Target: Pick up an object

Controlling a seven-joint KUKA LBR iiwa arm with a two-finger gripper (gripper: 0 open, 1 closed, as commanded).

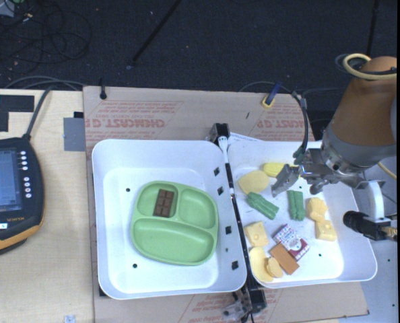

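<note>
Grey metal and an orange band marked the arm (361, 116) as it reached in from the right over the right-hand bin (351, 264), its gripper (301, 179) hanging low above the toy food with fingers spread apart and nothing between them. One finger (284, 180) pointed down and to the left; the other (319, 182) sat toward the arm's side.

Directly beneath the gripper stood a short green piece (295, 204), nearly upright in the frame. Just to its left lay a longer green piece (262, 205), set at a slant. A pale yellow slice (253, 181) and a smaller yellow piece (273, 169) rested left of the gripper, close to the bin's dividing wall. To the lower right sat two yellow cheese-like blocks (319, 217) (whether they touched could not be told). Farther below lay a red-and-white packet (291, 239), a brown slab (283, 258) and another holed yellow block (256, 234).

Well left of the gripper, the other bin (112, 173) held a green sectioned tray (176, 222) with a brown chocolate bar (163, 202) in its upper-left compartment. A handheld control pendant (8, 190) lay on the bench at far left.
</note>
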